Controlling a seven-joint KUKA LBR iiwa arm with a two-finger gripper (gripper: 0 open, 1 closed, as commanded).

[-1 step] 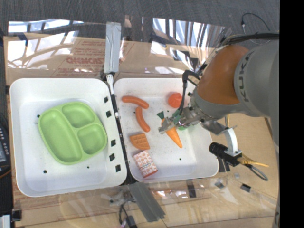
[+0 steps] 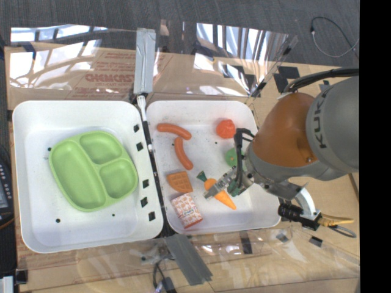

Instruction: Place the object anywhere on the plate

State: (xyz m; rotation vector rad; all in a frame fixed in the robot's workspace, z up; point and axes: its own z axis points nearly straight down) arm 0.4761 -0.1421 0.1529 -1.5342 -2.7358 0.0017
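Hand (image 2: 225, 187) low in right bin (image 2: 259, 218), fingers pinched on the orange carrot (image 2: 224, 197), which lies on the bin floor near the front. Just left: small green piece (image 2: 201, 176), tan waffle square (image 2: 179, 181), red-white packet (image 2: 186, 211). Further back: two sausages (image 2: 179, 141), red tomato (image 2: 225, 128). Green divided plate (image 2: 91, 170) sits in left bin (image 2: 30, 224), well apart.

Grey arm (image 2: 317, 133) from the right, hand (image 2: 227, 187) low, wrist bent.
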